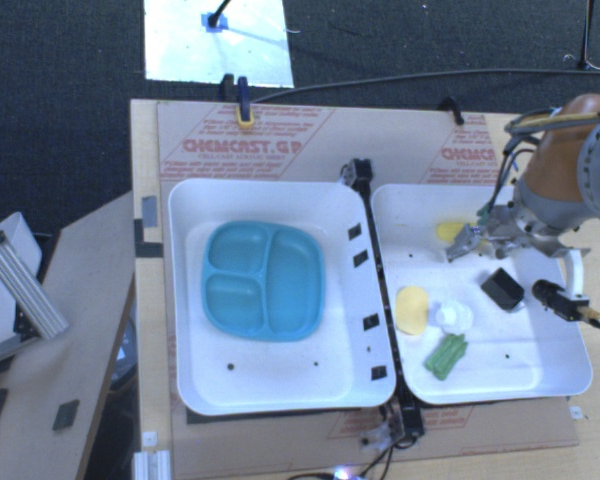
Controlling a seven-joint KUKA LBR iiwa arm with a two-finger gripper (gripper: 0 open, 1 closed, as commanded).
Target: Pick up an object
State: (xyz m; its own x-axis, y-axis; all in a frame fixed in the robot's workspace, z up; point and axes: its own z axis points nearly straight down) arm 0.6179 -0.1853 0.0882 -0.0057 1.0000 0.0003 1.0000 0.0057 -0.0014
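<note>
Count for you: two shallow white bins side by side on the desk point(145, 368), the left white bin point(195, 368) and the right white bin point(565, 368).

The left one carries one teal plastic divided plate point(265, 278) with three compartments.

The right one carries five loose things:
- one small bright-yellow oval piece point(448, 231)
- one pale-yellow rounded lump point(412, 310)
- one small white knobbly piece point(453, 317)
- one green ridged stick point(446, 355)
- one black square block point(502, 288)

Four black tabs point(361, 259) sit along the seam between the bins.

Readable text: red "CHEMCAST GP" on the pale printed sheet point(242, 148) under the bins. The print repeats, and you get a second copy behind the right bin, partly cut off.

Axes:
- The green ridged stick is your clearest one. It lies flat near the bin's front wall, with its long axis diagonal from near-left to far-right.
- The pale-yellow rounded lump is longer front-to-back. It is touching or just beside the white piece on its right; you can't tell which.
- The bright-yellow oval lies with its long side left-right, near the bin's back wall.
- The black block sits rotated, with its corners toward the walls.

The end effector point(460, 246) reaches in from the right, low over the right bin. Its tip is just beside the bright-yellow oval, on the oval's near side. From this angle you can't tell whether it's wide or narrow, nor whether it touches the oval.
</note>
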